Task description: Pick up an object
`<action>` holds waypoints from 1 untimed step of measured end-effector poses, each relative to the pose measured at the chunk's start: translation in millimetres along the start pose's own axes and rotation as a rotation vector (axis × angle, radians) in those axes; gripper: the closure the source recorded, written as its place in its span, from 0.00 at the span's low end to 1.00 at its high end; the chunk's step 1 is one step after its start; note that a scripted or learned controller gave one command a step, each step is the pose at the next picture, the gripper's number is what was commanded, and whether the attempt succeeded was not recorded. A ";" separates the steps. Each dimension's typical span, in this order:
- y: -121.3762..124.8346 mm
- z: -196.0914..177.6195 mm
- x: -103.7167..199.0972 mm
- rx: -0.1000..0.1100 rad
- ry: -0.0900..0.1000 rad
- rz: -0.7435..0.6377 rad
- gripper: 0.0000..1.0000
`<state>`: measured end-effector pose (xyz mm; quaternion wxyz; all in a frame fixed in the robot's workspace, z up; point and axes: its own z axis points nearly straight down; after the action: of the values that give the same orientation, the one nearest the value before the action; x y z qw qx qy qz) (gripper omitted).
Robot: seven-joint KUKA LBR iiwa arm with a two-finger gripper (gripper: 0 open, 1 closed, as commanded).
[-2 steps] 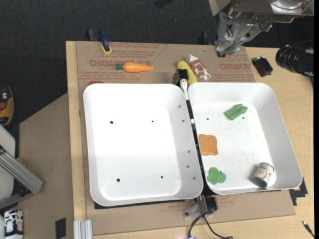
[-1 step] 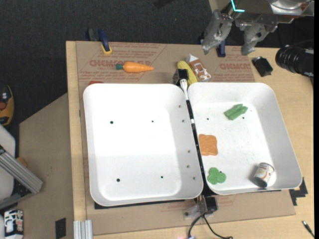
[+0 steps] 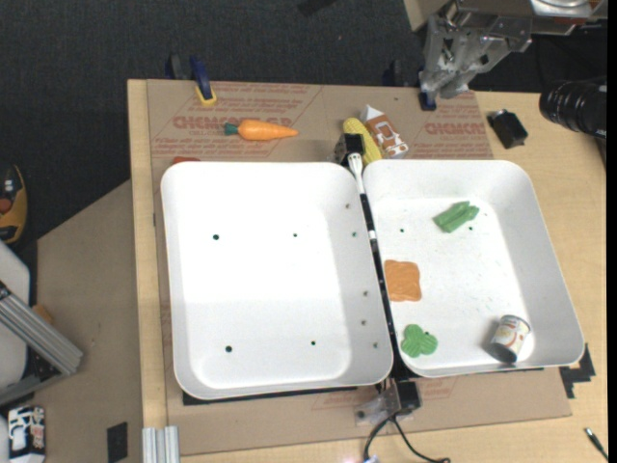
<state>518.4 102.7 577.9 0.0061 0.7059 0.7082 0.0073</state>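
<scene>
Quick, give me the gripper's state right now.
Gripper: raised above the bench behind the right bin, nothing visible between its fingers; open or shut cannot be told.

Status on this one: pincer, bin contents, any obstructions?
Pincer high above the bench, beyond the right bin, nothing between its fingers. Bin holds green piece, orange square, green leaf, can. Nothing in the way.

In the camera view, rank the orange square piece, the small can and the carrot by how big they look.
1. Long orange toy carrot, on the cardboard behind the bins
2. Flat orange square piece and small silver can: too alike to rank
</scene>
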 end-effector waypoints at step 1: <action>151.8 42.6 51.3 0.001 0.001 0.000 1.00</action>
<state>670.8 154.6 538.3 0.0052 0.7061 0.7081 0.0073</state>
